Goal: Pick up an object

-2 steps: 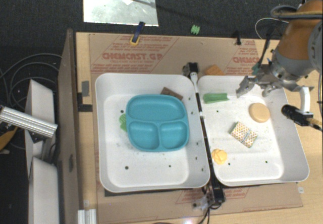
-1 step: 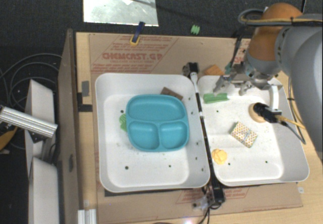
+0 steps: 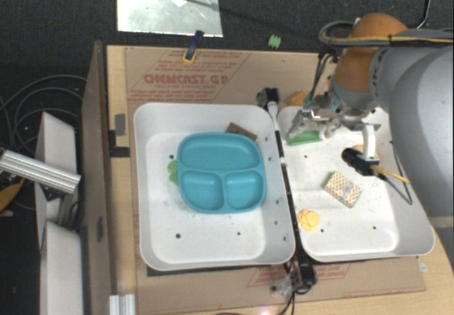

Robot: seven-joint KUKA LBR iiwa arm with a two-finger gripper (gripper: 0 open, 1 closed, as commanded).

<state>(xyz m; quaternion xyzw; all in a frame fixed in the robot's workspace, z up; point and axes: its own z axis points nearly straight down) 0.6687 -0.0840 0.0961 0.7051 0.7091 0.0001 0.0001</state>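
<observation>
My gripper (image 3: pixel 313 124) is low over the far left corner of the right bin (image 3: pixel 369 235). A flat green object (image 3: pixel 303 138) lies right under it against the bin's left wall, and part of it is hidden by the gripper. Toward the middle of the same bin lies a small patterned block (image 3: pixel 342 188). A round yellow piece (image 3: pixel 308 219) sits near the bin's front left. An orange-tan thing (image 3: pixel 296 99) peeks out at the far rim behind the gripper.
The left bin (image 3: pixel 206 242) holds a blue divided plate (image 3: pixel 220 172). A brown piece (image 3: pixel 241 130) lies behind the plate and a green scrap (image 3: pixel 172 169) shows at its left edge. The grey arm (image 3: pixel 418 94) covers the right bin's far right side.
</observation>
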